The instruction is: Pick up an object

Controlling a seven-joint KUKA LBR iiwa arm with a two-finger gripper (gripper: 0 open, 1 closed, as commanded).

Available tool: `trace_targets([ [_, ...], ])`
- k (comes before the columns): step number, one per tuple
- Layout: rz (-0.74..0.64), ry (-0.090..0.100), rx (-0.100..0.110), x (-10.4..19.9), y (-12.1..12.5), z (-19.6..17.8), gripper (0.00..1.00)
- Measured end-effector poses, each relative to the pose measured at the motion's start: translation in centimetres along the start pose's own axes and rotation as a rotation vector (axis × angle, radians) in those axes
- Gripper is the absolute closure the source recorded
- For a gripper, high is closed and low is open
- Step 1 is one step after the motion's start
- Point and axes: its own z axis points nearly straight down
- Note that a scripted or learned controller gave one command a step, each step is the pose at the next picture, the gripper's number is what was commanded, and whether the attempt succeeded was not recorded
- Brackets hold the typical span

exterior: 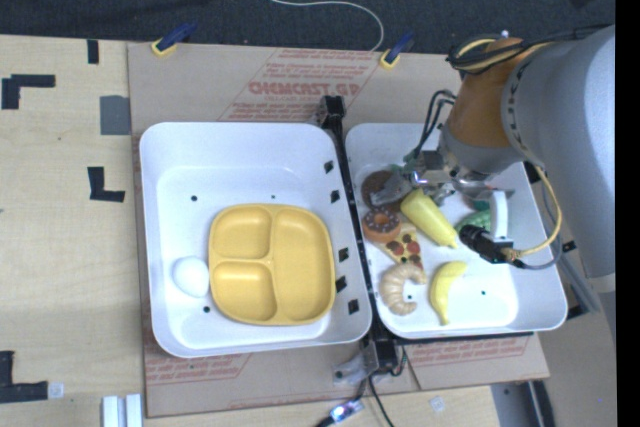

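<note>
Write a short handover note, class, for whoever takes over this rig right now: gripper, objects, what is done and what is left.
Gripper: low in the right bin, at its back, over the toy food; nothing visibly held.
Right bin: yellow corn cob just below the gripper, pizza slice, croissant, banana, a green item partly hidden.
Left bin: yellow divided plate, white egg touching its left edge.
Done: arm is positioned over the objects.
Left: grasp one object and lift it.
</note>
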Motion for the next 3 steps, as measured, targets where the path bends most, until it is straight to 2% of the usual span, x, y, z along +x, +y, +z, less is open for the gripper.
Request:
trace_targets([
  [1, -0.001, 0.001, -0.008, 0.1, 0.3, -1.4, 1.00],
  [2, 0.001, 0.000, -0.006, -0.6, 0.4, -7.6, 1.00],
  [3, 0.000, 0.000, -0.005, -0.4, 0.7, -11.8, 1.00],
])
